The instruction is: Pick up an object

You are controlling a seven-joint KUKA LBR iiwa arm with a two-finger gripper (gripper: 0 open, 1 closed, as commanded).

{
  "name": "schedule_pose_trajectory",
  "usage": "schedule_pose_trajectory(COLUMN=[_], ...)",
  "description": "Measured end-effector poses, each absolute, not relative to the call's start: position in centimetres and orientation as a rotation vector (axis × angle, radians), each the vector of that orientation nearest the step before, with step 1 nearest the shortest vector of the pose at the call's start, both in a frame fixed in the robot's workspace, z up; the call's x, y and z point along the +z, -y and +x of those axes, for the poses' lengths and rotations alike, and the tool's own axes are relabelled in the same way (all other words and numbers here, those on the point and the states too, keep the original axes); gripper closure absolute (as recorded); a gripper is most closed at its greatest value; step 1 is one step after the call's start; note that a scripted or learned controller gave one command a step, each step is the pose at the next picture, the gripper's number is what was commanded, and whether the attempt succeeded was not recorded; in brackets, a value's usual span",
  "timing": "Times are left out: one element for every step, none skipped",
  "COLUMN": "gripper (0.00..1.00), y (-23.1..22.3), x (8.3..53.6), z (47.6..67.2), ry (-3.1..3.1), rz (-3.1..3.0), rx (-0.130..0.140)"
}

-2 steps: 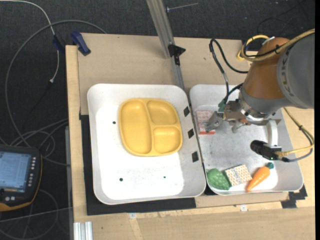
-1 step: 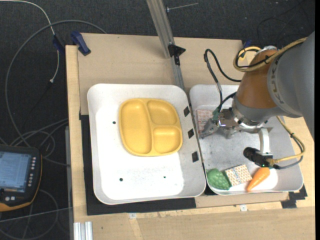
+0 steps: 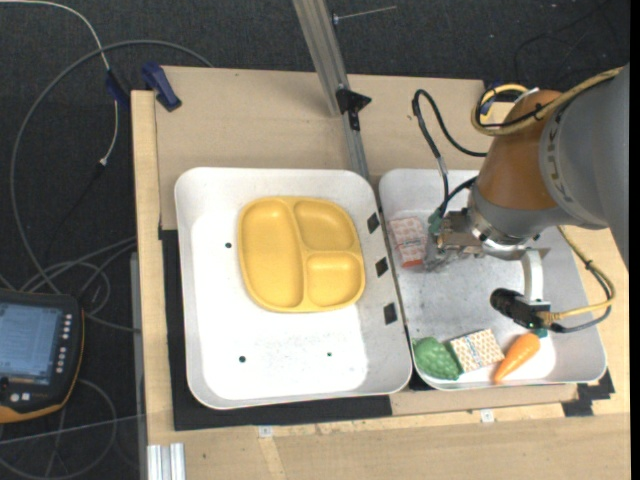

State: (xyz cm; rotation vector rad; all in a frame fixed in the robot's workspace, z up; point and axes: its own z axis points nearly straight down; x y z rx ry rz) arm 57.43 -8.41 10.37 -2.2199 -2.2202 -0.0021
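While we are looking down from the fixed camera view, the grey arm is reaching in from the right and hanging over the right bin, its orange band covering much of that bin's far half. Its hand is sitting at the bin's upper left, just beside a pale packet with pinkish markings. The wrist is hiding the tip, so we are unable to tell whether the hand is apart or together, or whether it is touching the packet. The packet is lying flat near the bin's left wall, its print too blurred for us to read.

Along the near edge of the same bin three things are lying in a row: a green lump we are failing to identify, a patterned block touching it, and a tilted orange carrot just beside the block.

A yellow divided plate is resting in the left bin, well apart from the hand. Both bins are standing on the tan worktop.
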Motion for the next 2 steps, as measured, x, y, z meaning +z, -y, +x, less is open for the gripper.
schedule_pose_trajectory(gripper=[1.0,1.0], y=[8.0,8.3], x=[15.1,19.5], z=[56.8,56.9], ry=[2.226,2.226], rz=[-2.222,-2.223], rx=[-0.005,-0.006])
